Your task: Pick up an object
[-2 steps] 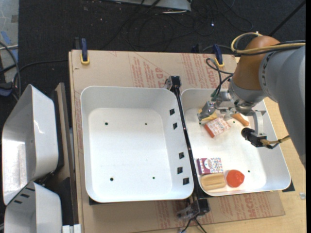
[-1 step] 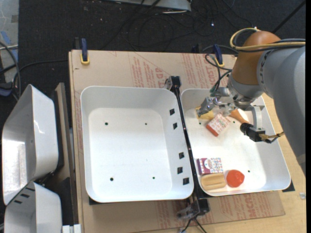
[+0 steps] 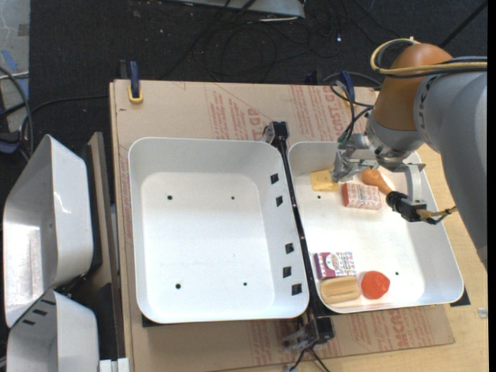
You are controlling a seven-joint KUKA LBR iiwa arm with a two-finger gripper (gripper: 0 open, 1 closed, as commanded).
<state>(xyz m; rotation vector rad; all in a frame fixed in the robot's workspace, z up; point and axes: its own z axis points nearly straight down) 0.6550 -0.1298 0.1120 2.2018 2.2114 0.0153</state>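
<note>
Two shallow white bins are seen side by side on the bench. The left bin point(image 3: 209, 231) is passed over; the right bin point(image 3: 422, 246) is where the work is being done. Near its front edge a purple-and-white carton point(image 3: 334, 264) is laid above a tan bread roll point(image 3: 340, 289), with a red tomato-like piece point(image 3: 375, 284) just beside the roll. Toward the back, a yellow wedge point(image 3: 322, 180) is found beside the divider, and the gripper point(image 3: 346, 163) is lowered just behind and to the right of it. Whether its fingers are spread or closed cannot be told, as they are hidden under the wrist. A pink-and-white box point(image 3: 362, 196) and an orange piece point(image 3: 375, 178) are crowded just right of the gripper. No object is seen lifted. For a clean pick, one target, likely the wedge, should be centred between the fingers before closing, and the neighbouring box should be kept from being nudged.
</note>
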